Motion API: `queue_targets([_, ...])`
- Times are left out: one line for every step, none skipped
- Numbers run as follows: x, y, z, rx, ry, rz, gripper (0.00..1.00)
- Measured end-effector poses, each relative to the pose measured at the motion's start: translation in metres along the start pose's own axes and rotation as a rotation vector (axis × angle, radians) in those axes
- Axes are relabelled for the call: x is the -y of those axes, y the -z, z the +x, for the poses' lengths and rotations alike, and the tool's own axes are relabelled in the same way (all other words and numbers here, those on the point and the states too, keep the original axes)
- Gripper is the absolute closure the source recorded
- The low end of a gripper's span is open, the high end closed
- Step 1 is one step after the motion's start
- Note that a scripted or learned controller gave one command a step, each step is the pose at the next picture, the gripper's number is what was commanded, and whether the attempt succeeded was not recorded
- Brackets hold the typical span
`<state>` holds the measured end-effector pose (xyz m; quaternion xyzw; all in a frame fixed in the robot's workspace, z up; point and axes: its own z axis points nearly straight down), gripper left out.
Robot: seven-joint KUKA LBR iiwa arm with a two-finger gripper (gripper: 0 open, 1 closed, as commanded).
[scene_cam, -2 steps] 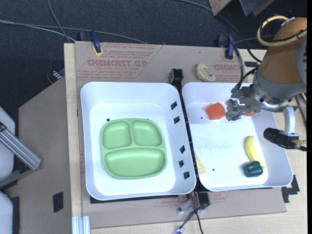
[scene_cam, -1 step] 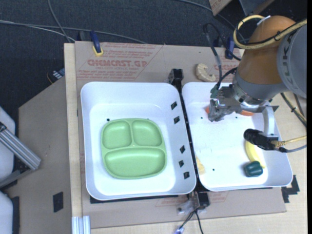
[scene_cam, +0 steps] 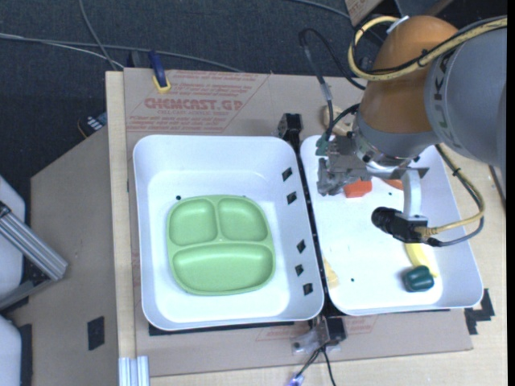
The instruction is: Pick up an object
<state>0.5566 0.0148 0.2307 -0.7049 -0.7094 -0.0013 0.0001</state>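
The arm point(scene_cam: 475, 87) reaches in from the right and bends down over the right bin point(scene_cam: 358, 256), its orange band rising above the bin's far end. The gripper point(scene_cam: 331, 177) hangs low over the far left corner of that bin, close to the wall the two bins share. Seen from above, the wrist covers much of it, so I cannot tell whether it is spread or closed, and nothing can be seen gripped in it.

A small orange object point(scene_cam: 358, 189) lies on the bin floor just beside the gripper, on its right. Whether the two touch is hidden by the gripper's own body. A smaller reddish sliver shows a little farther right, partly under the robot's hardware.

Toward the near right corner of the same bin lie a yellow object point(scene_cam: 416, 254) and, right against its near end, a rounded teal object point(scene_cam: 418, 278). Both are well apart from the gripper. A few pale yellowish specks sit near the bin's left wall at the near end.

The left bin point(scene_cam: 149, 215) holds a green plate point(scene_cam: 220, 244) with three compartments, two small ones at the far side and a long one at the near side, lying flat in the middle of the bin floor. Small black tabs dot the wall between the bins.

Both bins rest on the desk point(scene_cam: 201, 103), whose brown board carries red printed lettering beyond the left bin
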Motion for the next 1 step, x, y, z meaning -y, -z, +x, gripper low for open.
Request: queue_targets([-0.0189,0.0007,0.0569,-0.001,0.001,0.0,1.0])
